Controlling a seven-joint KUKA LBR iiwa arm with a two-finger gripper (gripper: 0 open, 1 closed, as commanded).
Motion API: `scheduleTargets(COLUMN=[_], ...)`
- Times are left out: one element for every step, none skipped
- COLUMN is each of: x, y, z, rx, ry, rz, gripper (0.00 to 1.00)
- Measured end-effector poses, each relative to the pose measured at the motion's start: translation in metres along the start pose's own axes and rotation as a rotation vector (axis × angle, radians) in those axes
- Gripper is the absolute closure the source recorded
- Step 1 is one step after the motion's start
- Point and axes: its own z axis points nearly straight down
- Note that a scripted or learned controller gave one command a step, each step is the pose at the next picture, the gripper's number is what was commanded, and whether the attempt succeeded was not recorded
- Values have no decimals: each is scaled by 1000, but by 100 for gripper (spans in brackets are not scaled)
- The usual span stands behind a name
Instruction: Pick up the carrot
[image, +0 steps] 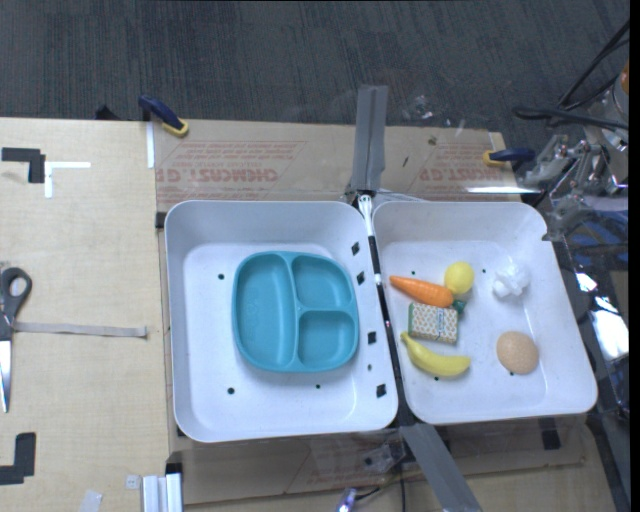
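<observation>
left bin (190, 330) holds a teal divided plate (296, 312). right bin (560, 330) has the carrot (421, 290) near its left wall, touching a lemon (458, 277), above a small box (433, 323), banana (436, 358), egg (517, 352) and white scrap (510, 282). gripper (575, 170) sits at far right past the bin rim, state can't tell.

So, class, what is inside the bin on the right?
In the right bin lie a carrot, a lemon, a small box, a banana, an egg and a white lump. Anything beneath them is hidden.
</observation>
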Motion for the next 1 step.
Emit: scheduleTargets(x=[32], y=[52], z=[170], rx=[-1], ry=[1], rz=[-65], gripper=[0])
